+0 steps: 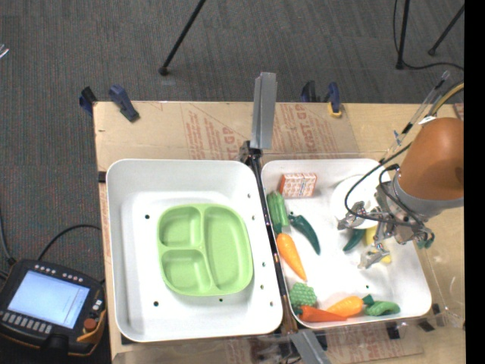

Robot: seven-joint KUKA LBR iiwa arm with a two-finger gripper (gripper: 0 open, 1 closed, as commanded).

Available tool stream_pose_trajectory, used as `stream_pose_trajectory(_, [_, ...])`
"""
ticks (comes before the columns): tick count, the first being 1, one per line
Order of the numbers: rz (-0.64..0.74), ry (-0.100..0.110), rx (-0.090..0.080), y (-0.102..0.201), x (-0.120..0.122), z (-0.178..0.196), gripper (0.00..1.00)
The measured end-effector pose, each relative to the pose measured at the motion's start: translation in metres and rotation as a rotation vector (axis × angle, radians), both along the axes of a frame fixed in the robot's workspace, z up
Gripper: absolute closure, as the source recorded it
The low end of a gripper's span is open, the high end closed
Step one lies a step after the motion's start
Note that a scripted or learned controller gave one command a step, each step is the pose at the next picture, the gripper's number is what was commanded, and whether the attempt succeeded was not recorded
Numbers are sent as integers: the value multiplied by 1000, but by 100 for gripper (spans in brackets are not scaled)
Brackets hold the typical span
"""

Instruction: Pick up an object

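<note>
Green pepper (354, 240) and a yellow piece (371, 236) crowd under my gripper (377, 243); can't tell if my fingers are spread. Risk: pinching both, or neither.

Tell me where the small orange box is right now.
The small orange box sits in the right bin, near its back left corner, just behind the cucumber and dark green pepper.

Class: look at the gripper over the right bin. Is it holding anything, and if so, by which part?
It cannot be told. The gripper hangs low over small green and yellow toy pieces, but nothing is clearly seen between its fingers.
</note>
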State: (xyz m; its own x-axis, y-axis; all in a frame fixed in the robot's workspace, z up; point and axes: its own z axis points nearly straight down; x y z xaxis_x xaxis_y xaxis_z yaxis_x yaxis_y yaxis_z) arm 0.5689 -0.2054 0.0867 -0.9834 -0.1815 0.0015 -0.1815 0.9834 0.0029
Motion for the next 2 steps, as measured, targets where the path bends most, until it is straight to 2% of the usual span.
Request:
stream_pose_trajectory(1, [17,-3,1,33,3,1,0])
stream_pose_trajectory(2, [21,-5,2,34,5,11,100])
